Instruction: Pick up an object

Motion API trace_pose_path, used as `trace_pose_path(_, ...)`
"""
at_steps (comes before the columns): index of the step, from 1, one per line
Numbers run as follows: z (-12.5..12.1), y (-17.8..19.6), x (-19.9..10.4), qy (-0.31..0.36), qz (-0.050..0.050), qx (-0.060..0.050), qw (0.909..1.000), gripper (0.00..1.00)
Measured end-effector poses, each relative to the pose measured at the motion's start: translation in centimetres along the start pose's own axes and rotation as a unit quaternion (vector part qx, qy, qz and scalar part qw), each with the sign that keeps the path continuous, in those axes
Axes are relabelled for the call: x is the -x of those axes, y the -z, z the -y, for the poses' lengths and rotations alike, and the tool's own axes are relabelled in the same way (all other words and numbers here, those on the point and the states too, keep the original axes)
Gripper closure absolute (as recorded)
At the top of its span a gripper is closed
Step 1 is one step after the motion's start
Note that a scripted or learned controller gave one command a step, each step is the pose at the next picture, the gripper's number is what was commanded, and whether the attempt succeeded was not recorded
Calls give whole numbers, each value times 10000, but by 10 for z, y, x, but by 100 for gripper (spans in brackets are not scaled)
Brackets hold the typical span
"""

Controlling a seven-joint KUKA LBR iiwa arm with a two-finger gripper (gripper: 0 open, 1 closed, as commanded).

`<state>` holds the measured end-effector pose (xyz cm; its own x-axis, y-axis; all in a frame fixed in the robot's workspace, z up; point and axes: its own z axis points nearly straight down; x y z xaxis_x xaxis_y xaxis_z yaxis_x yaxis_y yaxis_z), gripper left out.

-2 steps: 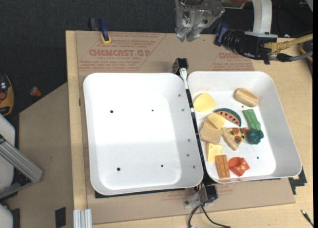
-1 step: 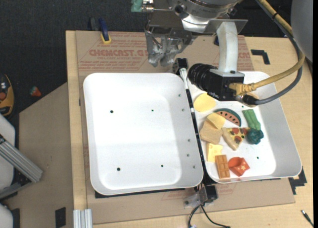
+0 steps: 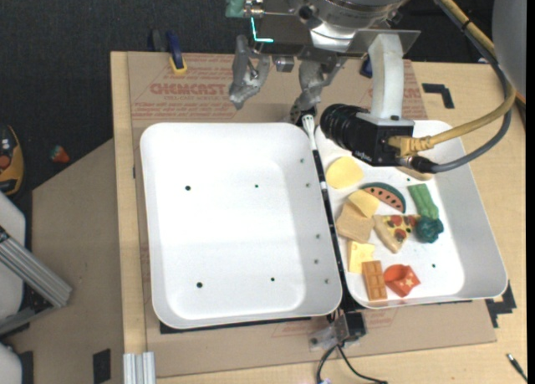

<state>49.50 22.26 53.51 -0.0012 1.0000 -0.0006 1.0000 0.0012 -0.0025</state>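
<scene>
the desk (image 3: 251, 349) is covered by a brown cardboard sheet, and two white bins stand on it side by side. the left bin (image 3: 167, 232) has only small dark dots on its floor. the right bin (image 3: 481, 248) holds the toy food, all in one cluster near the wall between the bins. nearest to the front lie an orange wafer block (image 3: 374, 279) and a red piece (image 3: 400, 279). behind them are a yellow cheese square (image 3: 361, 254), a tan bread piece (image 3: 353, 224) and a pizza slice (image 3: 393, 231). further back are a watermelon slice (image 3: 386, 196), a green vegetable (image 3: 424, 207) and a round yellow chip (image 3: 344, 172). at the far side the pincer (image 3: 274, 89) hangs above the back rim of the left bin, its two fingers spread apart with nothing between them, well apart from the food.
</scene>
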Motion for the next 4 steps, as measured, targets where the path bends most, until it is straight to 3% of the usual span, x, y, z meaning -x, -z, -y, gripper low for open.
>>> trace_pose_path(1, 0, 11, -1, 10, -6, 17, 10000, 100)
trace_pose_path(2, 0, 10, -1, 8, -3, 10, 10000, 0)
trace_pose_path(3, 0, 21, -2, 17, -12, 31, 10000, 100)
trace_pose_path(4, 0, 21, -2, 16, -9, 23, 10000, 0)
